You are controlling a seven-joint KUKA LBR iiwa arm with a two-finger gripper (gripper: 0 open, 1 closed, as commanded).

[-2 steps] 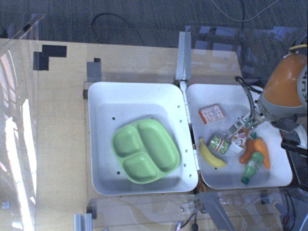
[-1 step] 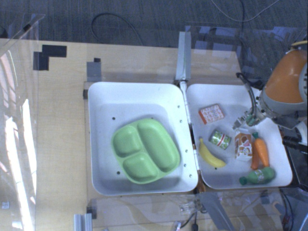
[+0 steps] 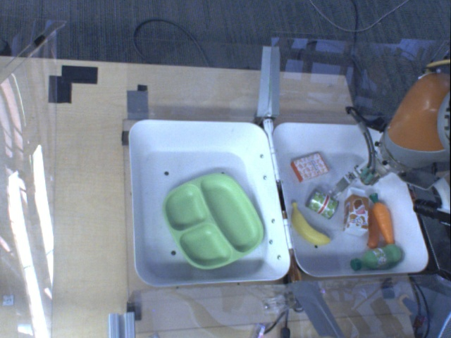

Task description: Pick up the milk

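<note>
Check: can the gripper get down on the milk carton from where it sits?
Probably yes. The milk carton lies top-exposed in the right bin, just below the gripper. The carrot lies tight against one side, which may crowd a finger.

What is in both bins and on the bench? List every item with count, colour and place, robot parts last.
left bin: 1, white, bench left
right bin: 1, white, bench right
divided plate: 1, green, left bin
box: 1, red and white, right bin, top
can: 1, green and white, right bin, middle
banana: 1, yellow, below can
milk: 1, white and orange carton, beside carrot
carrot: 1, orange, right side
bottle: 1, green, bottom right
gripper: 1, grey, above the milk
</note>
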